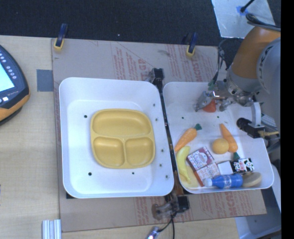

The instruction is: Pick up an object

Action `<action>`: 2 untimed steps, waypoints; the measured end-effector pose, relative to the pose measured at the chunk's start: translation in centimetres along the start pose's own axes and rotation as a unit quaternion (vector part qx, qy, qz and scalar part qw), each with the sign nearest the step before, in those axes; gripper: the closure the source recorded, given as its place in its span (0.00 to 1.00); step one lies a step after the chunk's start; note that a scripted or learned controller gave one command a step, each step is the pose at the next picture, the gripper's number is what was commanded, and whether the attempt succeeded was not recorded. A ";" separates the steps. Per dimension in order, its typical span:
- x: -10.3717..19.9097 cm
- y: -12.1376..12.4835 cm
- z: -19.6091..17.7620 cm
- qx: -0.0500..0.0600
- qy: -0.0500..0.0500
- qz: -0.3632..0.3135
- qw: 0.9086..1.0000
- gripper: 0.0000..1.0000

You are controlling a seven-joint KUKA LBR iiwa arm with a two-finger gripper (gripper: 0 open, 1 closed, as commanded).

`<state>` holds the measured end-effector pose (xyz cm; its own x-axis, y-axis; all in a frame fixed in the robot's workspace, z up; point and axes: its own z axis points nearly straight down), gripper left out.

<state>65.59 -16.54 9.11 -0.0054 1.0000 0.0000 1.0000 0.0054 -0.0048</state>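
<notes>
1. The arm (251, 54) comes in from 3 o'clock, and its gripper (210, 103) sits low over the upper part of the right bin (179, 91), toward 12 o'clock in that bin.
2. A small red-orange object (210, 106) lies right at the fingertips; whether the tool is clenched on it or released I cannot tell, as the fingers blur together there.
3. Lower in the right bin, a carrot (187, 136) lies tilted near the 9 o'clock wall, with a yellow banana (183, 164) just below it.
4. A second carrot (228, 136) lies toward 3 o'clock, touching a round yellow fruit (220, 146).
5. A red-and-white carton (203, 164) sits at centre bottom, and a blue bottle (225, 181) lies along the 6 o'clock wall.
6. A small black-and-white box (242, 165) rests near 4 o'clock.
7. The left bin (70, 133) bears a yellow divided plate (122, 137) in its middle.
</notes>
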 end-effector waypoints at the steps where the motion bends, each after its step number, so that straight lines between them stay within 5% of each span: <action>1: -4.4 0.0 -0.1 -0.002 0.000 0.001 1.000 0.00; 2: -3.4 0.0 -0.1 0.000 0.001 0.001 1.000 0.00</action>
<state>65.59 -19.93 9.19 -0.0027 1.0000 0.0011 1.0000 0.0027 -0.0040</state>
